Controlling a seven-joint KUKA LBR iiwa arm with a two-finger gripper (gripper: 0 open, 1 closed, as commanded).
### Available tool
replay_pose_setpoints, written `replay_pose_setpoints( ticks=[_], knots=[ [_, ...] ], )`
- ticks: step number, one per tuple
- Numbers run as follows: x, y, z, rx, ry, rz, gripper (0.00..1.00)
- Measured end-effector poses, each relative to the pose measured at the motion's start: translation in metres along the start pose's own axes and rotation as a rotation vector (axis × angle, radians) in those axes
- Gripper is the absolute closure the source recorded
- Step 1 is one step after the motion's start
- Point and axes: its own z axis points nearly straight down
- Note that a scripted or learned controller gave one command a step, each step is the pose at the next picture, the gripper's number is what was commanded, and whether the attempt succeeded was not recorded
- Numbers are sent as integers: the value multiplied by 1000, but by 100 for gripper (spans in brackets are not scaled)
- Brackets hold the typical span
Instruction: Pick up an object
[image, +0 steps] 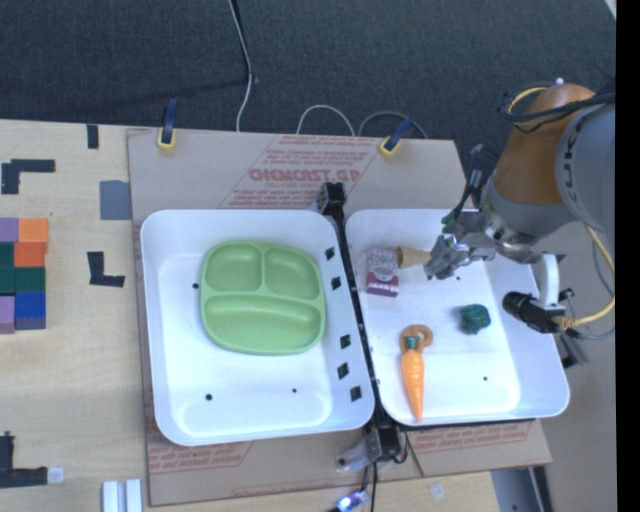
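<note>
Honestly, from my feed the gripper (441, 262) is a dark blur over the right bin (520, 395); I cannot tell its state. Carrot (413, 376) lies near that bin's front, untouched.

The grey arm (560, 160) reaches in from the right, orange band uppermost, wrist bent down-left, with its gripper (440, 262) hanging low, nothing between the fingers.
</note>
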Motion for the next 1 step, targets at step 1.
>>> replay_pose_setpoints(
  ticks=[1],
  knots=[
    [-5, 1, -44, -1, -1, 0, 100]
  ],
)
